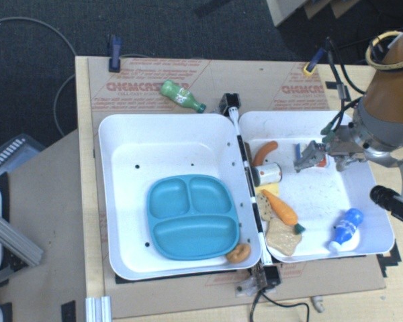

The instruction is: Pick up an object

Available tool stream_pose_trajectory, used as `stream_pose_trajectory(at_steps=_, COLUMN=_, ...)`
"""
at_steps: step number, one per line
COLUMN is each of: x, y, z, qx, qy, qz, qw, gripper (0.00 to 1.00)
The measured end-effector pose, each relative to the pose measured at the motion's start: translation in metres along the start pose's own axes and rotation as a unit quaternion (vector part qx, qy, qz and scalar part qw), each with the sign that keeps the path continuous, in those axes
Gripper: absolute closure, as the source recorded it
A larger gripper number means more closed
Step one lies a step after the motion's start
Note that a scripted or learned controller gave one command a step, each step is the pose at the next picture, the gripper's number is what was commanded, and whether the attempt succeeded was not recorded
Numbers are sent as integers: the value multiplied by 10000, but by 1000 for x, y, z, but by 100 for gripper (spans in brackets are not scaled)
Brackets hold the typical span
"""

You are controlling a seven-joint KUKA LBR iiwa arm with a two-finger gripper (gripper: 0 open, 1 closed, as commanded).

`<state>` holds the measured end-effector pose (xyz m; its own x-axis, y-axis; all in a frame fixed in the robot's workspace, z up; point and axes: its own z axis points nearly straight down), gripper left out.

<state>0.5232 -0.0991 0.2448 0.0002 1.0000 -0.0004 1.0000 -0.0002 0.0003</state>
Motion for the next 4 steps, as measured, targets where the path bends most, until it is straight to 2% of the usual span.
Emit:
stream_pose_trajectory(at_steps=1, x=6, y=-15, z=101, qx=12, qy=5, qz=2, qw=10000, gripper=0)
stream_pose_trajectory(at_steps=2, x=2, y=-28, z=161, qx=8, qy=5, qz=2, qw=10000, gripper=0)
stream_pose_trajectory(at_steps=3, x=2, y=-28, z=151, qx=-1, qy=2, qz=6, qw=10000, gripper=100)
stream_pose_trajectory(at_steps=4, x=62, y=-6, z=43, qx=-5, qy=5, qz=-9, qw=10000, gripper=100)
